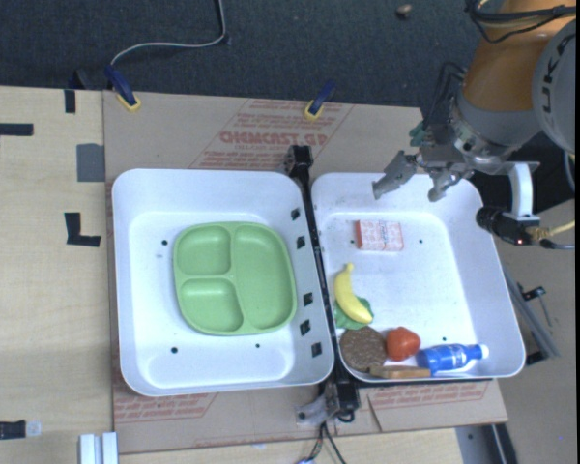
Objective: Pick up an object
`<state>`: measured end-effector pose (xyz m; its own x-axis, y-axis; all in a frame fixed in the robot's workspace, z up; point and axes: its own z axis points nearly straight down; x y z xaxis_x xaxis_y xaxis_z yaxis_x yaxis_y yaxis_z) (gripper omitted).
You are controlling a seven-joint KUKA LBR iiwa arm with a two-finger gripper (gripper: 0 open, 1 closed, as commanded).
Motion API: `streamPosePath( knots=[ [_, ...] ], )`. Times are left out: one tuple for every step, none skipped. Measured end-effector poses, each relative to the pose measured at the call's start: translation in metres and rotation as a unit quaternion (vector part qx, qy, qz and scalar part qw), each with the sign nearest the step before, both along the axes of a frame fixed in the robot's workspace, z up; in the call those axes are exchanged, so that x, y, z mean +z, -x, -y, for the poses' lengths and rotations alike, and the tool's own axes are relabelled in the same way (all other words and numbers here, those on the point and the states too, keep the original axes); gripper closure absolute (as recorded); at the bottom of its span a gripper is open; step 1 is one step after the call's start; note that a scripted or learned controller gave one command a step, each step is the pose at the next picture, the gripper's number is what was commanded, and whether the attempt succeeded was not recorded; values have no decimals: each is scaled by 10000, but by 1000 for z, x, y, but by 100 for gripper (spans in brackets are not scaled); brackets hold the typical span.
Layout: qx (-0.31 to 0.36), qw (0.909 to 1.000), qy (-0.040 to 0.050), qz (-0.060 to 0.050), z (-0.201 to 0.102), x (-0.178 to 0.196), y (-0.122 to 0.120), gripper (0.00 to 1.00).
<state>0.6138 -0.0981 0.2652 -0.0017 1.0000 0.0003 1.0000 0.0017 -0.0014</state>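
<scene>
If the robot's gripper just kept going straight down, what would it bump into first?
Probably the bare white floor at the far end of the right bin. The gripper, fingers spread, hangs above there. The red-and-white packet lies a bit nearer, likely missed, though depth is unclear.

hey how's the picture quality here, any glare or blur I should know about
Camera view: even, soft lighting; the white bins look bright and slightly washed out, with faint shadows beside the green plate; the claw is a little soft; small items like the banana stay readable.

Bench topped with brown cardboard sheet [261, 138], two shallow white bins side by side on it, left bin [135, 259], right bin [488, 278], touching at the middle.
</scene>
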Motion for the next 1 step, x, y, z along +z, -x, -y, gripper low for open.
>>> streamPosePath(
  knots=[
    [-4,10000,3,-13,4,-90,-25,0]
  ],
)
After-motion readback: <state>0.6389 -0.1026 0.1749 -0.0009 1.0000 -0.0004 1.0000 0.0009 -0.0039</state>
